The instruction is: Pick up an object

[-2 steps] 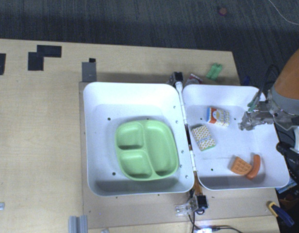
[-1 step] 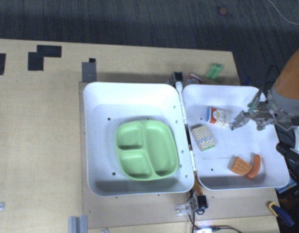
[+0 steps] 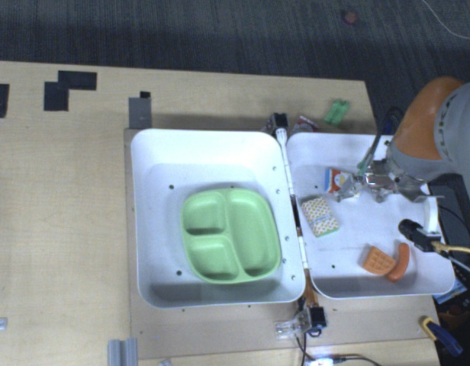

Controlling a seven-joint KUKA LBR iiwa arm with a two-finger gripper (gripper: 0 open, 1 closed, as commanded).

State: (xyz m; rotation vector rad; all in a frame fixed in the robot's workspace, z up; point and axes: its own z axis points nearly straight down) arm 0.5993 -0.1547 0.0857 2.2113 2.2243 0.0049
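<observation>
Sausage (image 3: 403, 261) lies near the right bin's (image 3: 319, 277) front rim, long axis nearly upright, waffle (image 3: 378, 261) touching; fingers' (image 3: 362, 185) state unclear.

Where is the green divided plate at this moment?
In the camera view, the green divided plate lies flat in the left bin, about in its middle. The small items and the gripper are in the right bin.

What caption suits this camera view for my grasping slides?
Hand over the right bin beside a small carton; green divided tray in the left bin.
</observation>
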